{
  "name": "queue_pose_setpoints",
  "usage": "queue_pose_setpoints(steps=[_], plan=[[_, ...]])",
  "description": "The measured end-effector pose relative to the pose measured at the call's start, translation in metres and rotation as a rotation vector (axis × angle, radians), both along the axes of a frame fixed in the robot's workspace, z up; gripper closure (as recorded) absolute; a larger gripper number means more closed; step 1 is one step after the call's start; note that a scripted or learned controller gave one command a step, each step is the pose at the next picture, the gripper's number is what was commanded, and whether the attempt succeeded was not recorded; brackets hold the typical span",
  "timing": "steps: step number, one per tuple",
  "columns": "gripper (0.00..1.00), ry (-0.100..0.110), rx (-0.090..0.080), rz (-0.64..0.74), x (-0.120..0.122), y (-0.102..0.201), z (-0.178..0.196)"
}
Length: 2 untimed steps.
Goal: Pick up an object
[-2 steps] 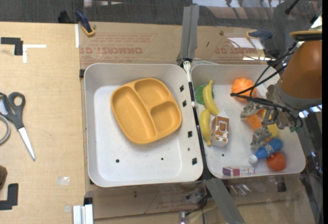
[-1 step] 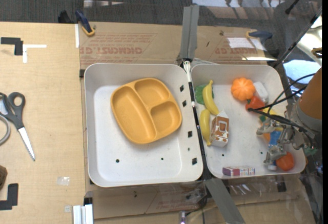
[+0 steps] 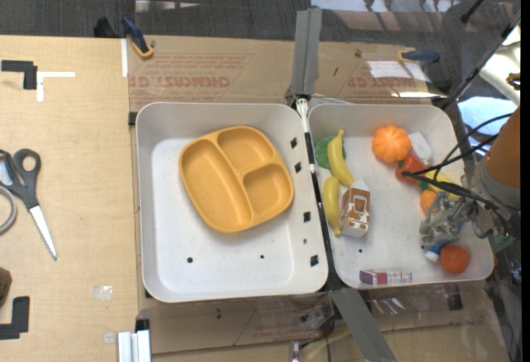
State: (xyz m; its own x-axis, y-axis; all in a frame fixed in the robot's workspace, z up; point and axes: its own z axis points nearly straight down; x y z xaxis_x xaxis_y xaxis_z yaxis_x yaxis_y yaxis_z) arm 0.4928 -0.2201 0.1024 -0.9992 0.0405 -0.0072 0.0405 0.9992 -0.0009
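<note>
The gripper (image 3: 436, 224) hangs low over the near right part of the right bin (image 3: 389, 257), a tangle of grey metal at the end of the arm (image 3: 501, 166), which comes in from the right edge with dark cables looping over it. How far the pincer is open cannot be told, since its tips blur into the clutter beneath, and nothing can be made out clamped in it.

Just near it, toward the bin's near right corner, lies a small orange-red ball (image 3: 454, 258), with a tiny blue-tipped bit touching the pincer's lower end. Just beyond the pincer, on the far side, sits an orange piece (image 3: 428, 200) partly hidden by cables, then a red pepper-like piece (image 3: 411, 168), and beyond that an orange tangerine (image 3: 390, 143) with a pale white object (image 3: 421, 144) just to its right.

To the left, in the middle of the same bin, a small brown and white carton (image 3: 356, 212) stands tilted, touching the lower of two yellow bananas (image 3: 332, 201); the other banana (image 3: 335, 155) lies farther off, beside a green item (image 3: 320, 153) at the bin's left wall. A flat pink and white box (image 3: 385, 276) lies along the near wall.

The left bin (image 3: 161, 261) holds a yellow divided plate (image 3: 236, 178). Well off to the left, scissors (image 3: 31, 195) rest on the wooden bench (image 3: 74, 120).
</note>
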Motion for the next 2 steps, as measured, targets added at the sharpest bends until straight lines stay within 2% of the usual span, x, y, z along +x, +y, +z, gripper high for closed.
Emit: queue_pose_setpoints(steps=[1,2], plan=[[1.00,0.001,0.001,-0.286,0.120,-0.001,-0.008],[1.00,0.007,0.003,-0.484,0.005,0.036,-0.011]])
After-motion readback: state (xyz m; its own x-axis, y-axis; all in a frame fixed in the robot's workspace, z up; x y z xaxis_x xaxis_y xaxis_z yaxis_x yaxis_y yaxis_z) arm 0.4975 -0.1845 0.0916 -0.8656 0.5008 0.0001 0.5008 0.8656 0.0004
